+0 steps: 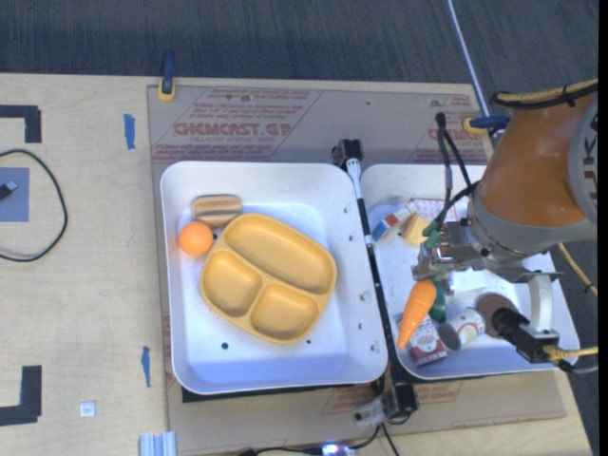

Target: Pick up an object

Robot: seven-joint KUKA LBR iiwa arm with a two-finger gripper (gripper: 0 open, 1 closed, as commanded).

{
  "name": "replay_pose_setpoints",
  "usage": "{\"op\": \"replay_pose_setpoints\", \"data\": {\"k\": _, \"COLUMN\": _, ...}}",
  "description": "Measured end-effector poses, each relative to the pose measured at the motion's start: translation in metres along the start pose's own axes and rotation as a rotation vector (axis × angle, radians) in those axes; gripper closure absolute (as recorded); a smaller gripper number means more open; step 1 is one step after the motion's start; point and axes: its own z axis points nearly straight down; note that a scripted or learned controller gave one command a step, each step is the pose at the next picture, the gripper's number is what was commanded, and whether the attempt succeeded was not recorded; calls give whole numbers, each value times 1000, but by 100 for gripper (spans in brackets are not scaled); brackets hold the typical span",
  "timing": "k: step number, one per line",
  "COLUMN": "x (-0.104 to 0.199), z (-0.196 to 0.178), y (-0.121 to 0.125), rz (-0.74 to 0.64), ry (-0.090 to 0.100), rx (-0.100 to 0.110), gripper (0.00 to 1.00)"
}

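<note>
The carrot (416,312) lies just below the end effector (439,266).

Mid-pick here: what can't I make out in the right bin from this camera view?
- Tool: the arm's wrist covers it from above, so open or shut is unclear, as is any contact with the carrot.
- Right bin: its far right side is covered by the arm.
- Small packets near the bin's top: too small to identify.
- Red carton label: too blurred to read.
</note>
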Motion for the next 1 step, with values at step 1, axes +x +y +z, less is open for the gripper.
{"op": "replay_pose_setpoints", "data": {"k": 1, "x": 0, "z": -10, "y": 2, "rz": -2, "ry": 0, "rx": -4, "gripper": 100}}
